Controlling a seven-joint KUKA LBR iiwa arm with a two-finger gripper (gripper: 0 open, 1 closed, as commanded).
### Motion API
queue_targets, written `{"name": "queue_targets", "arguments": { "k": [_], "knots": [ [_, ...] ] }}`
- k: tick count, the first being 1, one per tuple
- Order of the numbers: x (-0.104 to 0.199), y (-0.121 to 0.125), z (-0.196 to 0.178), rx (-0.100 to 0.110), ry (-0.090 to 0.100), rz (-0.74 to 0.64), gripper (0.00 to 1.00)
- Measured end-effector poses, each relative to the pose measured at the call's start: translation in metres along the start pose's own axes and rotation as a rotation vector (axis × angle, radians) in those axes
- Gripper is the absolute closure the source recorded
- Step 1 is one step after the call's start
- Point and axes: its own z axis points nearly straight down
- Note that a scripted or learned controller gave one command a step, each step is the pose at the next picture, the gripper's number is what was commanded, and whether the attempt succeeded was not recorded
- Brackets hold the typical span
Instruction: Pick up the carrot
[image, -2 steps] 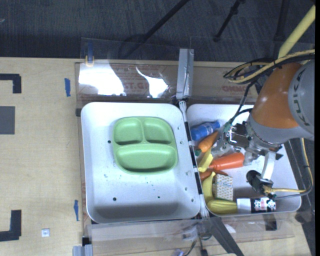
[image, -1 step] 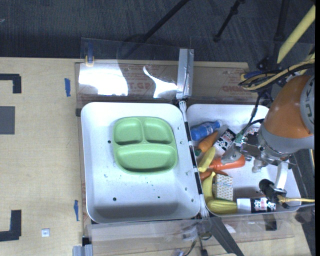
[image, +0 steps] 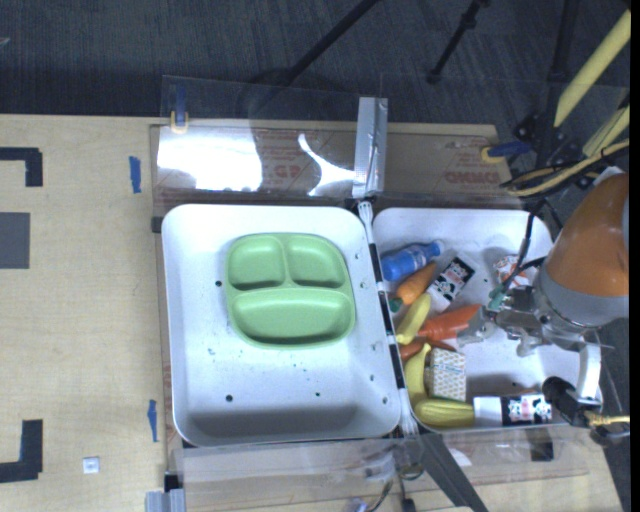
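Observation:
The carrot (image: 452, 321), a long orange-red tapered piece, lies across the middle of the right bin (image: 520, 222), resting on yellow items. My gripper (image: 497, 318) hangs low in the bin at the carrot's right end, under the grey wrist and orange band (image: 598, 250). It is close to or touching that end. Nothing is lifted off the pile. A shorter orange piece (image: 414, 284) lies by the bin's left wall, just under a blue bottle (image: 408, 259).
The right bin also holds yellow banana-like pieces (image: 441, 411), a patterned box (image: 447, 375), a black-and-white packet (image: 455, 279) and a white tube (image: 512, 407). The left bin (image: 190, 330) bears a green divided plate (image: 290, 286). A metal divider (image: 380, 290) separates the bins.

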Motion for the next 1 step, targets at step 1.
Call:
{"name": "queue_targets", "arguments": {
  "k": [1],
  "knots": [
    [0.0181, 0.0523, 0.0440, -0.001, -0.001, 0.053, 0.00]
  ]
}}
